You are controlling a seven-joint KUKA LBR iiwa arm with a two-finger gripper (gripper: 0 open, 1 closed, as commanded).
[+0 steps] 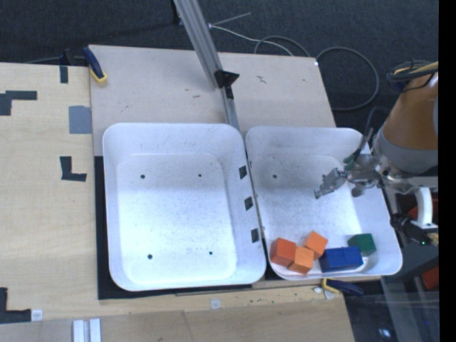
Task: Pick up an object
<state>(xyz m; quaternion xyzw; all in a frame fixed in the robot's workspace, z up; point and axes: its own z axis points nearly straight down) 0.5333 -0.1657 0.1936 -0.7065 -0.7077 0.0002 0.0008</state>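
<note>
- Camera view: the end effector (329,184) hangs over the middle of the right bin (299,148), reaching in from the right, with nothing between its fingers; whether they stand wide or narrow I cannot tell.
- Behind it, the grey arm (407,152) with its orange band (417,116) enters from the right edge.
- All 5 blocks lie in the near part of the right bin, well apart from the end effector.
- 3 orange blocks form a cluster: 1 orange block (283,251) on the left, a second orange block (303,259) just beside it, and a third orange block (316,243) behind them.
- A blue block (340,258) lies just right of the orange cluster, close to the bin's near wall.
- A green block (363,243) sits just behind and to the right of the blue one.
- The left bin (121,212) stands beside the right one on the counter (43,191), their rims meeting.
- A metal rail (203,38) slants across the far side of the counter.
</note>
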